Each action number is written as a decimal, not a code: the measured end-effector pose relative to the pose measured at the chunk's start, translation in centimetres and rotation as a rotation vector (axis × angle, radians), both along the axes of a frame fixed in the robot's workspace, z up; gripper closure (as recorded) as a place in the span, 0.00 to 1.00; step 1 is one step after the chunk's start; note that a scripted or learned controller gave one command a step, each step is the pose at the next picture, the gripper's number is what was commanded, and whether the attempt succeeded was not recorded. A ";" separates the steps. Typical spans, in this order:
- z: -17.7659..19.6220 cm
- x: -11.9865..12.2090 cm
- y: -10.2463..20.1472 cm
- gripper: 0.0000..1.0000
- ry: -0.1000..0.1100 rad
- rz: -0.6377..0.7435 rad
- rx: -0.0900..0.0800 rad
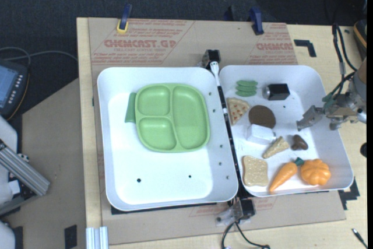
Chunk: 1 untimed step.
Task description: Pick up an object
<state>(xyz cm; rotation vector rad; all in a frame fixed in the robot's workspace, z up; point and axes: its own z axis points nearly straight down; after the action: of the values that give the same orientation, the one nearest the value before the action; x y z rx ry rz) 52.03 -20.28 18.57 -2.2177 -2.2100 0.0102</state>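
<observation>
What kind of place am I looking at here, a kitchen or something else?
Probably a robotics lab bench, not a kitchen: two white bins sit on a clamped board, toy food such as a carrot fills the right one, and a gripper reaches in from the right.

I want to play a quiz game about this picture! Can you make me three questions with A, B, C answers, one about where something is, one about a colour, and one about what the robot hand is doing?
1. Where is the green tray?
A. in the left bin
B. in the right bin
C. on the floor

2. What colour is the pumpkin?
A. blue
B. orange
C. pink

3. What is in the gripper?
A. the carrot
B. the pumpkin
C. nothing

Answers:
1. A: the green tray lies in the left bin.
2. B: the pumpkin is orange, like the carrot beside it.
3. C: the gripper sits at the right bin edge with nothing between its fingers.
</observation>
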 end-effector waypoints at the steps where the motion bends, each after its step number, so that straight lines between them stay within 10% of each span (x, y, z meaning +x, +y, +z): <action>1: 0.6 0.3 0.0 0.00 -0.013 0.003 -0.004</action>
<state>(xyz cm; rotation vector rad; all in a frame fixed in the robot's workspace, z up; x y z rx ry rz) 52.35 -20.26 19.21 -2.2220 -2.2218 0.0001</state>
